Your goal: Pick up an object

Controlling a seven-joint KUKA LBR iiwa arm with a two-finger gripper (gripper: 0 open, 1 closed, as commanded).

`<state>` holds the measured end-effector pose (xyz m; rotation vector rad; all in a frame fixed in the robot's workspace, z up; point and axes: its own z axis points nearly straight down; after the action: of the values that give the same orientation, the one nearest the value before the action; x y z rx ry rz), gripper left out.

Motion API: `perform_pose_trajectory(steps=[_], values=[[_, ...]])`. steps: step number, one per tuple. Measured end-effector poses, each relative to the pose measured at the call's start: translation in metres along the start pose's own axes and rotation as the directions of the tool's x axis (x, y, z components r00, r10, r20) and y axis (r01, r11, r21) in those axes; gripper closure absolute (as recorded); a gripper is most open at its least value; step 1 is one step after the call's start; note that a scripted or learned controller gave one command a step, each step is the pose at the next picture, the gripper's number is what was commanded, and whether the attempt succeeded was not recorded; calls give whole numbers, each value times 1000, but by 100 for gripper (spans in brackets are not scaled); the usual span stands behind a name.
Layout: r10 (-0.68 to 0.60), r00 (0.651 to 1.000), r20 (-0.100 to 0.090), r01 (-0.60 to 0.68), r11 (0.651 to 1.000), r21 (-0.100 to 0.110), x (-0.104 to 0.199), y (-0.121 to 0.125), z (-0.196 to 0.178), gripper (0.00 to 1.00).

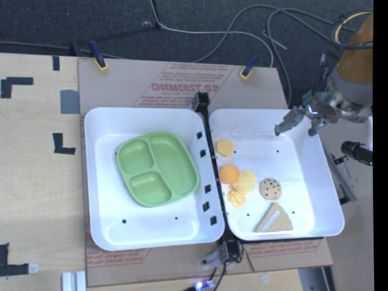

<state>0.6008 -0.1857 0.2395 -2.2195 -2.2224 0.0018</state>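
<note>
Gripper (299, 122): your fingers spread open, empty, at the right bin's (315, 180) 1 o'clock.
Cookie (270, 188): bin centre.

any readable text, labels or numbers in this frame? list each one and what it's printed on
"CHEMCAST GP": red print on the brown cardboard sheet under the bins, seen upside down; my best reading, since the letters are soft.
Smaller red lines above and below that word on the same sheet: too blurred to read.
Green divided tray, white bins, food pieces such as the cookie, and the arm: no text that I can make out.
</note>
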Motion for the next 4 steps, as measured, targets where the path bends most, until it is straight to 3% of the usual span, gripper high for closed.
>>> perform_pose_trajectory(steps=[3, 4], values=[[-1, 1000, 3, 1, 1000, -1, -11, 0, 156, 0], [-1, 1000, 5, 1, 1000, -6, -11, 2, 143, 100]])
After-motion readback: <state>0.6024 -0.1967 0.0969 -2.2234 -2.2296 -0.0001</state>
